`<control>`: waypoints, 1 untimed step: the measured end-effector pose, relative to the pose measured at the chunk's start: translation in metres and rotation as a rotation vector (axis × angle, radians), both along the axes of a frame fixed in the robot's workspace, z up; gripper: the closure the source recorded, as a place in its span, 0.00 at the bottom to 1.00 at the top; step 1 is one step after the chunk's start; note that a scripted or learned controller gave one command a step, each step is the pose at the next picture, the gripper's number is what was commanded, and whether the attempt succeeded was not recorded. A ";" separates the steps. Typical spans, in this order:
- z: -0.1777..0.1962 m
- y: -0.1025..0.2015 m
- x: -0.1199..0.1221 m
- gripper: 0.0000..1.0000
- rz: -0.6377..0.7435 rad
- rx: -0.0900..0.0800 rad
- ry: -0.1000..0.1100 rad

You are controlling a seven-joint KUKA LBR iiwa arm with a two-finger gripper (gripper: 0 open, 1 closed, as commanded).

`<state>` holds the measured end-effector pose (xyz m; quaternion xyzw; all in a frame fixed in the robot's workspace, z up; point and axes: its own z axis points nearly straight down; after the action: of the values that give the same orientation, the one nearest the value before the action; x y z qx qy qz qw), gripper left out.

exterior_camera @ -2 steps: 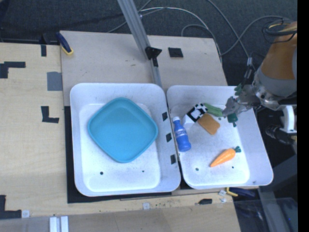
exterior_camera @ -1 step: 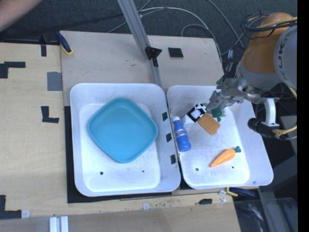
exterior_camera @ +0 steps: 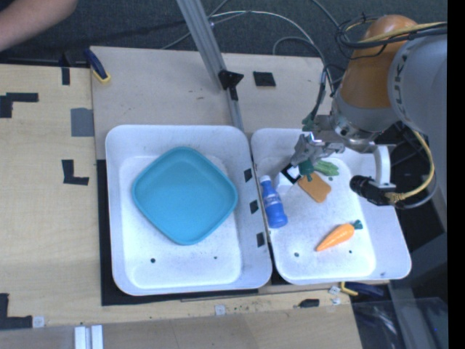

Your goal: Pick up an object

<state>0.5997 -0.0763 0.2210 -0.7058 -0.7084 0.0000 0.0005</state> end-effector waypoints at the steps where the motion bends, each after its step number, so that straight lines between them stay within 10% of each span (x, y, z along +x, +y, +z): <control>1: -0.003 0.062 0.006 1.00 0.002 0.001 0.000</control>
<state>0.6052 -0.0139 0.2181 -0.7051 -0.7091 -0.0002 0.0008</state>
